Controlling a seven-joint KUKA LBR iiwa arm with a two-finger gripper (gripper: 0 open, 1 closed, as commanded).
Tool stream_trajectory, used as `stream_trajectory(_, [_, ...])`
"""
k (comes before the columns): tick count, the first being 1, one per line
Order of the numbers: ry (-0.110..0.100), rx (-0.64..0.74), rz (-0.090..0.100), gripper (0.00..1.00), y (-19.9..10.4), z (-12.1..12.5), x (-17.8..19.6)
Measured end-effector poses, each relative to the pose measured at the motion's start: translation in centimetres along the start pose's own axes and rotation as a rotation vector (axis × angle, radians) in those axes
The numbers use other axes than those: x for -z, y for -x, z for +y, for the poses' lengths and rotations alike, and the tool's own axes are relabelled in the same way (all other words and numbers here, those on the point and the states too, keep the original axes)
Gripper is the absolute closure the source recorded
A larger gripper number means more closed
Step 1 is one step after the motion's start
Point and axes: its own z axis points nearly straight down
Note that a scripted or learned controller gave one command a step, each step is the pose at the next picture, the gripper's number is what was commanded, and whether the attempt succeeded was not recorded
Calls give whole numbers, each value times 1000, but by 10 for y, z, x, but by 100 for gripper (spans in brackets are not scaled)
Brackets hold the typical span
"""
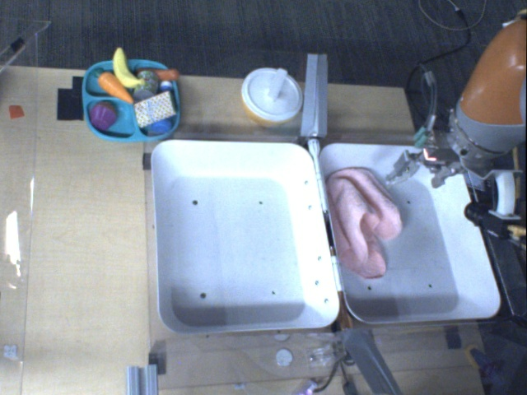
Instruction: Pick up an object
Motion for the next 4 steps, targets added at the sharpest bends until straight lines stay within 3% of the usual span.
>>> stream_trajectory(1, [9, 137, -1, 0, -12, -25, -128])
stream_trajectory(2, [14, 192, -3, 0, -23, 49, -134])
stream_trajectory(3, [13, 221, -7, 0, 65, 38, -134])
stream_trajectory(4, [16, 327, -5, 0, 7, 25, -133])
